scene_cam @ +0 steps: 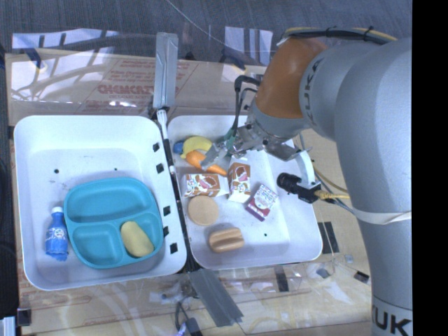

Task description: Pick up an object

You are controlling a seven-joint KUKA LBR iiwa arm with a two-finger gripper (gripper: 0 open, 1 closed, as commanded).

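Observation:
The right bin holds a yellow toy fruit, an orange carrot, a small blue piece, two brown and white snack packets, a red and white packet, a round tan cookie and a hot dog bun. My gripper reaches down from the right into the far left part of this bin, its tips right at the carrot and beside the yellow fruit. The arm's wrist hangs above the bin's back edge.
The left bin bears a teal divided plate with a yellow potato-like piece in its right compartment, and a small blue bottle lies left of the plate. A black connector and cable jut from the gripper over the right bin.

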